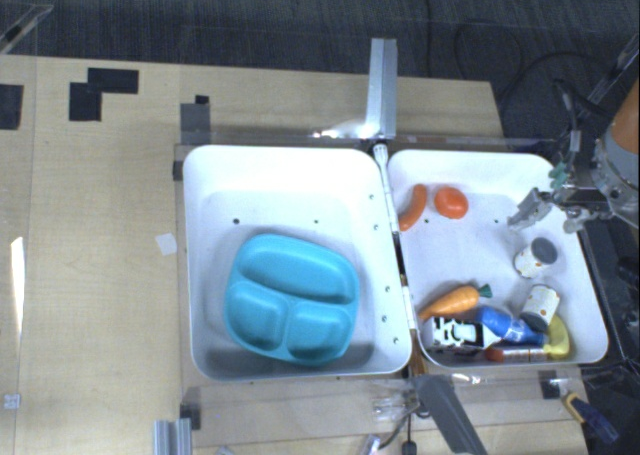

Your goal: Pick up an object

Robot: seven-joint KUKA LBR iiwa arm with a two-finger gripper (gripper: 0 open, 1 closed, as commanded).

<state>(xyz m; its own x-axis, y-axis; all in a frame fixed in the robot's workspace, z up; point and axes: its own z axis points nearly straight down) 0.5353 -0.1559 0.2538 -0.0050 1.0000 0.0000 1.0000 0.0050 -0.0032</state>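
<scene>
The right bin [480, 178] holds several small objects. An orange sausage shape [411, 206] and an orange ball [451, 203] lie at its far left. A carrot [452, 299], a blue bottle [505, 325], a black-and-white toy [458, 333] and a yellow banana [557, 339] crowd the near edge. Two small white pieces [530, 261] [541, 301] sit by the right wall. My gripper [549, 215] hovers over the bin's far right side, above the upper white piece. It is open, fingers spread, with nothing between them.
The left bin [215, 193] holds a blue divided plate [292, 297]. A metal post [383, 88] stands behind the divider between the bins. Cables lie on the dark floor at the back.
</scene>
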